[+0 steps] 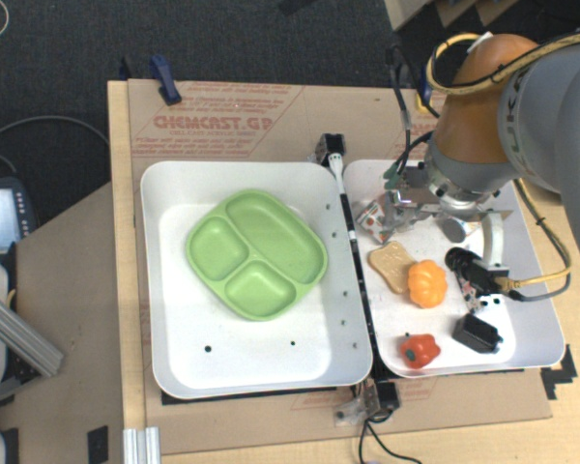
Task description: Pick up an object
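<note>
My gripper (398, 204) hangs low over the far left part of the right bin (536, 351), under the grey wrist with its orange band. Just left of it lies a small red and white item (371, 219), partly hidden by the gripper. A tan bread-shaped piece (390, 265) lies in front of the gripper, touching an orange pumpkin (426, 284). Near the bin's front edge sits a red pepper (419, 350). A black block (478, 334) lies at the front right.
The left bin (164, 336) holds a green divided plate (256, 254) in its middle. A black divider rail (351, 240) runs between the two bins. The arm covers the right bin's far right part. A blue clip (164, 77) lies on the cardboard behind.
</note>
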Controlling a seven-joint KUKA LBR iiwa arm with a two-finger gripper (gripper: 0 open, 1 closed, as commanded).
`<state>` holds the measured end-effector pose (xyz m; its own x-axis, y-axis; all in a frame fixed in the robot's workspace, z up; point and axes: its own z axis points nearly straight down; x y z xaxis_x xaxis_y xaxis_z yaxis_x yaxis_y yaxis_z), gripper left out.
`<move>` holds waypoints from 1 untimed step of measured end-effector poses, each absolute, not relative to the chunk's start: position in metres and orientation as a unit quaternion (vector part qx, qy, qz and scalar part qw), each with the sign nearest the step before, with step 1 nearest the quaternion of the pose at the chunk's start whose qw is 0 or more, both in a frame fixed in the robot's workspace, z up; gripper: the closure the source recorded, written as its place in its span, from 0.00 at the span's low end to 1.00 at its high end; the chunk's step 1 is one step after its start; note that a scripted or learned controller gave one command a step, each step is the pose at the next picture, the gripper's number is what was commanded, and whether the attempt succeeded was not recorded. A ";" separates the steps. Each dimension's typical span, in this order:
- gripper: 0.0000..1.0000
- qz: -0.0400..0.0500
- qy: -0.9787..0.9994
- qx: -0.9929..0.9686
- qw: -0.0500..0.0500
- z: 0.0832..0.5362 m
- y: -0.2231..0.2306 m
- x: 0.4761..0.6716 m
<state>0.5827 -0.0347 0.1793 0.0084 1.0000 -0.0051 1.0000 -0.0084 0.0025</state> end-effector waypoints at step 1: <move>1.00 -0.001 0.705 0.709 -0.001 0.185 -0.062 0.547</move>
